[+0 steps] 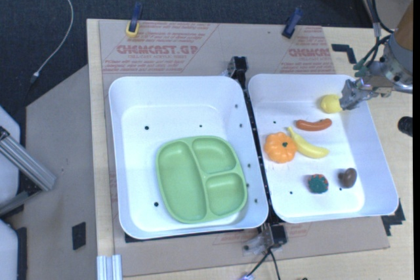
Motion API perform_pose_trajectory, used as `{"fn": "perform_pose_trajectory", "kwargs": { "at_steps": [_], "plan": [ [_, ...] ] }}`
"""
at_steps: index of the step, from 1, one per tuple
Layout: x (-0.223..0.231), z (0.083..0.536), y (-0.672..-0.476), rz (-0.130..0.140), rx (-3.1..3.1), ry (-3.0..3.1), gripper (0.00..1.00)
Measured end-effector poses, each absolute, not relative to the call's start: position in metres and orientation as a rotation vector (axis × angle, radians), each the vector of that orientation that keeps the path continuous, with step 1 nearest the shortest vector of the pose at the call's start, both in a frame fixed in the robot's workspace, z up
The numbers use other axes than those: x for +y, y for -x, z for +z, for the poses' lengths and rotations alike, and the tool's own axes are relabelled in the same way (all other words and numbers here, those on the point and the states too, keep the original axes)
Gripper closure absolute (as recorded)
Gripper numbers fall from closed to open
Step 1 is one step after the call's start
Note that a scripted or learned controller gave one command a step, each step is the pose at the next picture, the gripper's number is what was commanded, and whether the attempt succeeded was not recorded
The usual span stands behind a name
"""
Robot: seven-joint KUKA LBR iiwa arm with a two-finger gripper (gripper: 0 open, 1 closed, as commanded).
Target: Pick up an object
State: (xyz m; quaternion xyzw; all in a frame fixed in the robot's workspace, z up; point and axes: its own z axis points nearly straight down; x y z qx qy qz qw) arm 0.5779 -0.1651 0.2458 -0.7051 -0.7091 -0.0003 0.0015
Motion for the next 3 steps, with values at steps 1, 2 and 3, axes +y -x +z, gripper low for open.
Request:
{"fn": "perform_pose_trajectory", "kwargs": {
  "at_steps": [1,2,3],
  "plan": [
    [-0.110,0.234,-0.570,0.000,-2.225,2.212,1.00],
    [-0.058,0.241,-0.549,-0.001,-2.225,2.212,1.00],
    [-0.013,0.231,-0.527,0.002,-2.223,2.213,1.00]
  ]
}}
